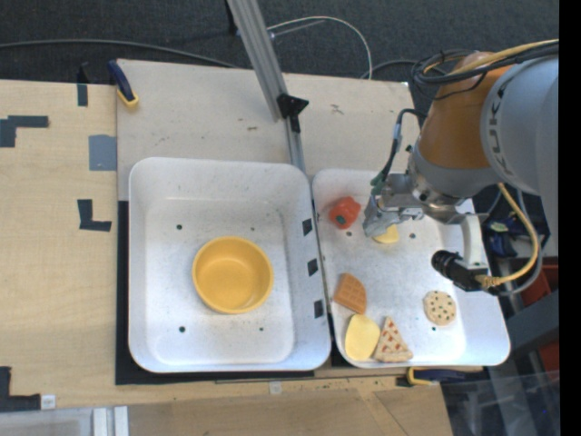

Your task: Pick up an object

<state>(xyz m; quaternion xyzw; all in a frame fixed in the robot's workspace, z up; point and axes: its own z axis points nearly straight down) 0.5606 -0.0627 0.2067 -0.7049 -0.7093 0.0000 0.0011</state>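
My gripper point(385, 226) hangs low over the upper middle of the right bin point(481, 348), right over a small pale yellow piece point(388, 236) that peeks out beneath its fingers. Just to its left lies a red tomato-like toy point(344, 213). Lower in the same bin lie a brown bread-like wedge point(350, 292), a yellow cheese-like piece point(361, 338), a pizza slice point(393, 341) and a round chocolate-chip cookie point(439, 308). Whether the yellow piece sits between the fingers cannot be made out.
The left bin point(154, 189) holds a yellow bowl point(232, 273) near its middle. A metal pole point(263, 48) slants down to the divider between the bins. Cables and a black fitting point(454, 269) hang off the arm over the right bin's right side.
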